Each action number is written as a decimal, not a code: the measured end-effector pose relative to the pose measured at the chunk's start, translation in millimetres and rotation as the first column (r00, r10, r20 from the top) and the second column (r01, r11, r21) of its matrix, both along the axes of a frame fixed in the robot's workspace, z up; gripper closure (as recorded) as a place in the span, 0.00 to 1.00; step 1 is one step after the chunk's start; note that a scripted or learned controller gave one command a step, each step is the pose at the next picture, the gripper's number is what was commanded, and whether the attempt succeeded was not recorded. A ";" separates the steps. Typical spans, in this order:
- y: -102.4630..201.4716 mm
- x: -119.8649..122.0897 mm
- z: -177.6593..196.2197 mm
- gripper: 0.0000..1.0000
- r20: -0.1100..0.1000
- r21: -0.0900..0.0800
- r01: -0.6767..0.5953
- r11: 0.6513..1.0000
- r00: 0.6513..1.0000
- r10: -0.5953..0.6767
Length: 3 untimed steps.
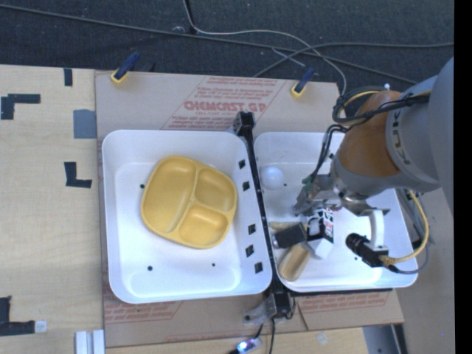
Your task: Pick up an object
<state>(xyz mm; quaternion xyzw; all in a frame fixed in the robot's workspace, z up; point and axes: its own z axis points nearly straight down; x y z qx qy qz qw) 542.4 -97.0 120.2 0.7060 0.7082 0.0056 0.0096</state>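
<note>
Yellow plastic tray point(189, 201) with three compartments, lying flat in the left white bin point(122, 271), a little above the middle of it, not touching the walls. Black divider strip point(255, 212) between the two bins, running from top to bottom.

Right white bin point(346, 275) holding several small things in its left half: a white ball point(273, 175) near the upper left corner, well apart from the rest; a dark block point(290, 235) lower, close to the divider; a tan, bread-like piece point(293, 262) just below the block, tilted, near the bottom wall. Small white piece point(322, 248) just beside these two, to the right.

Grey arm point(420, 131) with orange band point(365, 150) entering from the right and bending down over the right bin. Gripper point(319, 223) low inside the bin, just right of the dark block and above the small white piece. Black-and-white parts visible at the tip, but too small and crowded to read; cannot tell how far open the fingers are, nor whether anything sits between them. Black fitting with yellow cable point(398, 258) hanging to the right of the gripper.

Brown cardboard point(221, 102) under both bins, with red print, held by two blue and yellow clamps point(125, 66) at the top edge. Light wooden bench point(40, 220) to the left, with dark marks.
</note>
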 end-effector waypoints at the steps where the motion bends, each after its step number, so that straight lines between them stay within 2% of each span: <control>1: -2.2 -1.2 62.7 1.00 -0.017 0.005 0.002 1.000 1.000 -0.002; 2: -2.2 -0.4 95.1 1.00 -0.019 0.005 0.002 1.000 1.000 -0.002; 3: 52.1 -4.9 87.3 1.00 -0.023 0.006 -0.003 1.000 1.000 0.003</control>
